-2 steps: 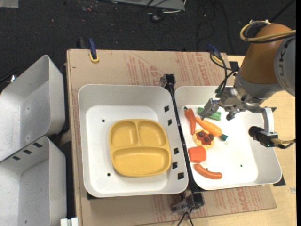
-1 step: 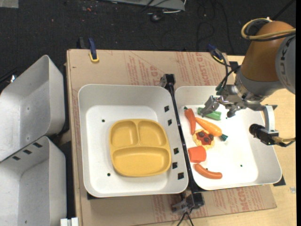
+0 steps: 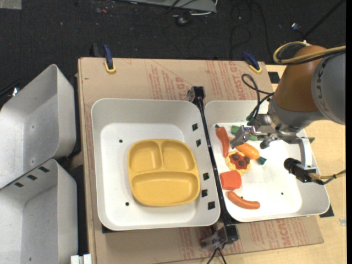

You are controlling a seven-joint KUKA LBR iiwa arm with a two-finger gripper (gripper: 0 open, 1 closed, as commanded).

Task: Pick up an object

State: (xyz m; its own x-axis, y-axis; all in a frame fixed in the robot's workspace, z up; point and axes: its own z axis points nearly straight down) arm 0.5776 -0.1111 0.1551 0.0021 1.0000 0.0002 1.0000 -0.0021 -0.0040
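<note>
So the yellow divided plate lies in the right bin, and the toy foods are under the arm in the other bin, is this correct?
Not quite. The camera view shows the yellow divided plate in the left bin. The toy foods lie in the right bin, under the arm, as you said.

Grey KUKA arm with an orange band

The arm (image 3: pixel 324 87) is seen as a rounded grey casing with pale lettering, joined to a broad orange band (image 3: pixel 297 81). A yellow cable is looped above the band, and a metallic gripper (image 3: pixel 250 139) with dark fittings is carried below.
</note>
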